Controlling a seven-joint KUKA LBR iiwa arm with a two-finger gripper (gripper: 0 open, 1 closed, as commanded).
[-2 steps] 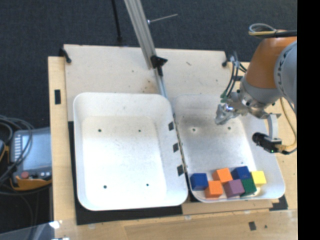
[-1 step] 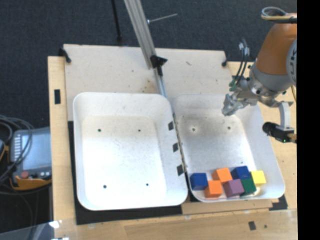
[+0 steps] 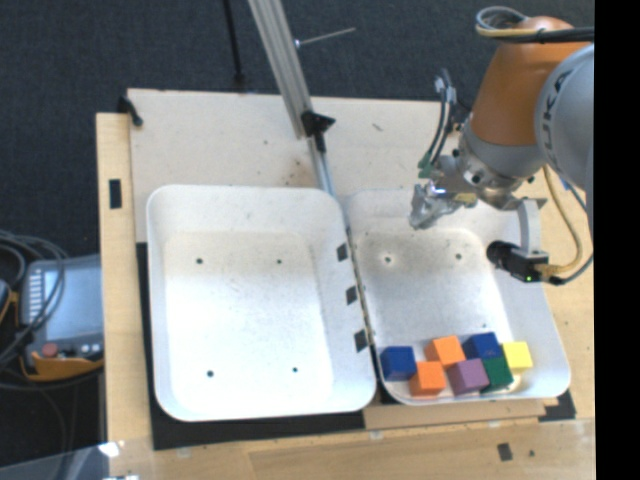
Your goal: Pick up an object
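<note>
Fingers: we cannot tell whether they are spread or closed; the metallic gripper (image 3: 428,211) hangs over the right bin's twelve o'clock rim.
Bench: flat pale board (image 3: 215,138) with a speckled surface.
Left bin: shallow white tray (image 3: 250,298), rounded corners, dusty matte floor.
Right bin: same white tray (image 3: 430,278), cubes at its six o'clock wall.
Cubes: we count small blocks touching in a cluster: two blue (image 3: 398,361), two orange (image 3: 429,377), purple (image 3: 466,375), green (image 3: 498,372), yellow (image 3: 517,356).
</note>
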